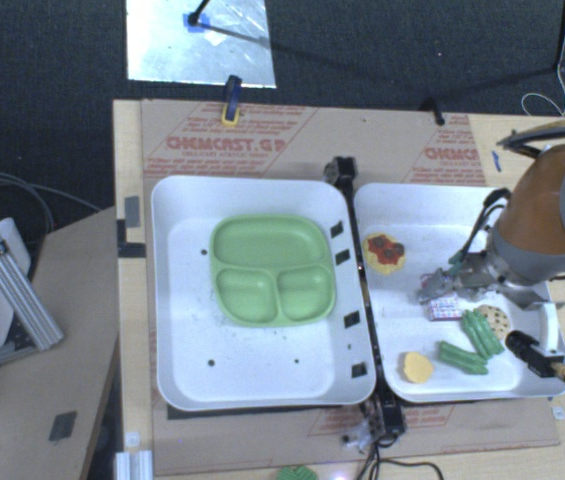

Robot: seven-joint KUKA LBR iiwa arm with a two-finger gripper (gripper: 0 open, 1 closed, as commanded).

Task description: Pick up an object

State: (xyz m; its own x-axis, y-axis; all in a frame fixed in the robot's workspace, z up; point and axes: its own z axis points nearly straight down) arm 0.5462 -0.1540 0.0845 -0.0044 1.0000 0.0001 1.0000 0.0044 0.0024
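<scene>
The right bin (432,203) holds several toy foods. A red and yellow pizza piece (385,251) lies near its left wall. A yellow piece (418,368) rests at the front. Two green bean pods (472,343) lie at the front right, beside a speckled cookie (493,318). A small pink and white packet (445,311) sits mid-bin. My gripper (441,287) hangs low over the middle of this bin, directly above the packet's far edge and right of the pizza piece. Whether it touches the packet cannot be seen.
The left bin (177,268) carries a green divided plate (270,269). Black clips line the divider (354,268) between the bins. The arm's grey and orange wrist (547,218) covers the right bin's far right side. Cables run along the right edge.
</scene>
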